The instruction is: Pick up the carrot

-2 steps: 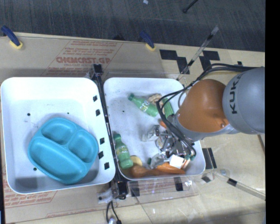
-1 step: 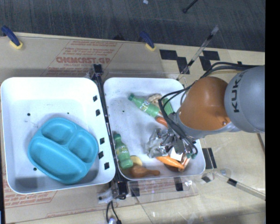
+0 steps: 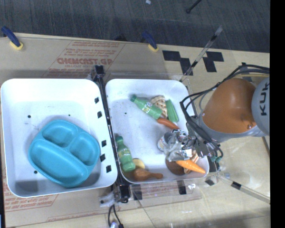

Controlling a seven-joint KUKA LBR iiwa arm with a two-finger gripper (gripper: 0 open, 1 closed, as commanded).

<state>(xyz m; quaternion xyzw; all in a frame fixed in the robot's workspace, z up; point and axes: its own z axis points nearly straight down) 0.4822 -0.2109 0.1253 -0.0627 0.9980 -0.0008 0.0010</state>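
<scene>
An orange carrot (image 3: 190,166) lies in the front right corner of the right bin (image 3: 133,127), resting on a brown round item (image 3: 173,167). A second, smaller orange carrot-like piece (image 3: 167,123) lies further back, beside a green bottle (image 3: 146,106). My gripper (image 3: 176,145) hangs low over the bin's right side, just above and to the left of the front carrot. The arm's orange band (image 3: 228,106) sits to its right, and cables hide part of the wrist.
A second green bottle (image 3: 125,156) lies along the right bin's left wall, with a brown item (image 3: 145,175) and a yellowish piece (image 3: 138,164) near the front. A tan ridged item (image 3: 157,100) and a green vegetable (image 3: 171,110) lie at the back. The left bin (image 3: 19,103) holds a blue divided plate (image 3: 61,152).
</scene>
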